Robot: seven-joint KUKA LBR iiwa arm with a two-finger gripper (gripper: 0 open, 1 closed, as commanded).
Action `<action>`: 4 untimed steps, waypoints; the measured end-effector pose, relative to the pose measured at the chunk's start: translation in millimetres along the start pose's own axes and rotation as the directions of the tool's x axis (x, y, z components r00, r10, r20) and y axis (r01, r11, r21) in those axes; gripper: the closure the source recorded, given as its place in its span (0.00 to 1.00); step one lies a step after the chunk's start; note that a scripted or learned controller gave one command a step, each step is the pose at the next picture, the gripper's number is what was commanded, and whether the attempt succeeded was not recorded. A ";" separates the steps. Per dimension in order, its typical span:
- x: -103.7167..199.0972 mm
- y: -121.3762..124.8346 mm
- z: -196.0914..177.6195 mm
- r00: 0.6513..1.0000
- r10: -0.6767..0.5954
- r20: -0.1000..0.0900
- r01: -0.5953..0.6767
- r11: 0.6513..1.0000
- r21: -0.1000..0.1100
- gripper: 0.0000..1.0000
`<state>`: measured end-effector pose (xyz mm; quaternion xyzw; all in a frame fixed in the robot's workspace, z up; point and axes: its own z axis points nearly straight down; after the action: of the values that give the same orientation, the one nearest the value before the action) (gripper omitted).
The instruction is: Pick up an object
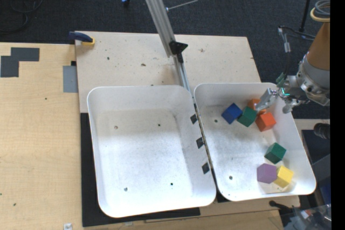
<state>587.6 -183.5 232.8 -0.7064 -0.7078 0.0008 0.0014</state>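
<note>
- Over the far right corner of the right-hand shallow white plastic bin point(302, 183), the grey two-finger claw point(275, 100) hangs at the end of the arm; its pale fingers are spread somewhat apart and nothing sits between them.
- Just below the claw's left finger lies the small orange cube point(266, 121), very close to the fingertip, though contact cannot be made out.
- Beside the orange cube, on the side toward the bin's divider, sits a dark green cube point(248, 117), touching or nearly touching it.
- Next along, closer to the divider, rests a blue cube point(232, 113), just beside the dark green one.
- Nearer the bin's front wall, apart from that cluster, a second green cube point(275, 152) stands alone.
- At the bin's front right corner, a purple cube point(266, 173) and a yellow cube point(284, 175) sit side by side, touching.
- Left of the right-hand bin sits the second shallow white plastic bin point(97, 116), joined along the divider.
- Beyond both bins, a slanted grey metal bar point(157, 11) rises from the bench.
</note>
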 end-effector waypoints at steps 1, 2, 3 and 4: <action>1.7 1.6 43.8 1.000 0.001 -0.001 -0.001 1.000 0.004 0.00; 7.9 2.6 107.5 1.000 0.002 -0.002 -0.002 1.000 0.006 0.00; 10.0 4.1 142.2 1.000 0.002 -0.001 -0.002 1.000 -0.004 0.00; 9.3 3.6 131.6 1.000 0.007 -0.002 -0.007 1.000 -0.002 1.00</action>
<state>590.8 -174.1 101.2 -0.7088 -0.7054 -0.0007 0.0013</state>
